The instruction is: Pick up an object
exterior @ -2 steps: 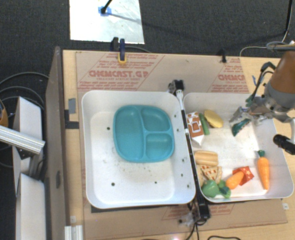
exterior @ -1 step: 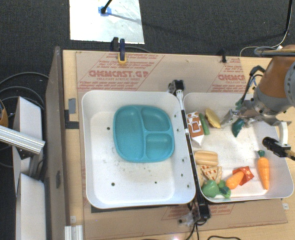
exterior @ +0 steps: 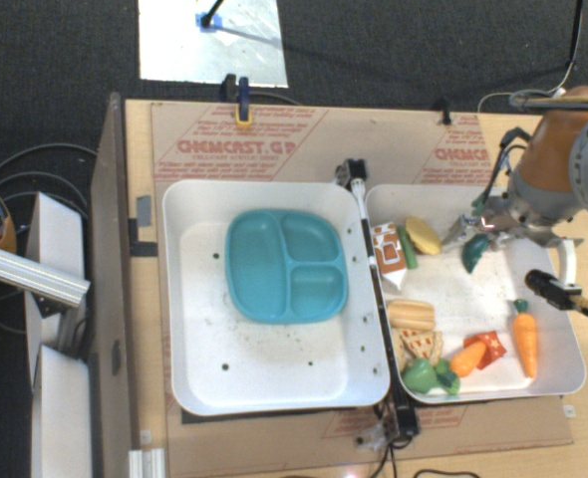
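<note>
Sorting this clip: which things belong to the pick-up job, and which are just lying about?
Job:
gripper
teal piece by it
carrot
carton
yellow piece
bread
red piece
right bin

Lying about:
blue plate
left bin
clamp

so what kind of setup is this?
Looks like a lab bin-picking bench: a robot arm over two white bins, toy food such as a carrot, a plate, cables on the floor.
</note>
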